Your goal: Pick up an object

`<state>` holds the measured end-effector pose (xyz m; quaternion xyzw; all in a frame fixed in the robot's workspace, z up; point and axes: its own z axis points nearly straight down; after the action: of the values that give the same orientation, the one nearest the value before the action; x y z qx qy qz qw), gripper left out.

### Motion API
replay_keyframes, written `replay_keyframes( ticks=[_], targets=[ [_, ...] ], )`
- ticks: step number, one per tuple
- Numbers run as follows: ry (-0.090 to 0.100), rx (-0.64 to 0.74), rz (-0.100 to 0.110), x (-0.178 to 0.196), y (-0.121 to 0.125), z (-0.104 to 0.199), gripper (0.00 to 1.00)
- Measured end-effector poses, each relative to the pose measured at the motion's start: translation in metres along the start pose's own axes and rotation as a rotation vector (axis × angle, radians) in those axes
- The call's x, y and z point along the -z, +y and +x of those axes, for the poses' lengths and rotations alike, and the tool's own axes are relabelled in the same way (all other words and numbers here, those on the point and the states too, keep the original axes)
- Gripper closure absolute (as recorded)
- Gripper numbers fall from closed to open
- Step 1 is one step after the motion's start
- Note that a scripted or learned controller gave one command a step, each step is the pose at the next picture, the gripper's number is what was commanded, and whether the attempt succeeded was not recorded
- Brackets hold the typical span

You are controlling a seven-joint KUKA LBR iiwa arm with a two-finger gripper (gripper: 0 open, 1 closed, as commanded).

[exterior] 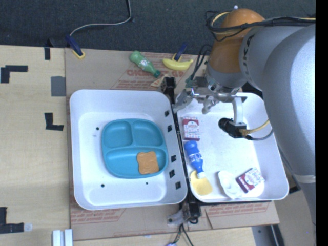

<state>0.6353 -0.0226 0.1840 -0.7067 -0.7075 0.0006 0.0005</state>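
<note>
Light wood tabletop (31, 137) w/ brown cardboard sheet (102, 76) under two white bins; dark carpet (61, 9) behind, black cable (118, 19) trailing over it. Left bin (82, 188): blue divided plate (128, 145) w/ toast slice (148, 162) in lower-right section. Right bin (271, 183): red-white carton (190, 127), blue bottle (193, 155), yellow item (201, 184), white cup (228, 183), red packet (249, 180). Green bottle (143, 63) & banana (177, 63) on cardboard behind bins. Hand (205, 99) at right bin's back edge, just above carton, apart from it; nothing seen gripped, open or closed — can't tell. Arm (277, 60) covering bin's right side.
</note>
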Motion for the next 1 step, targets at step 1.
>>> replay_keyframes(
  ticks=[1],
  targets=[
    [-0.001,-0.001,-0.001,0.0,-0.0413,-0.0171,0.0]
  ],
)
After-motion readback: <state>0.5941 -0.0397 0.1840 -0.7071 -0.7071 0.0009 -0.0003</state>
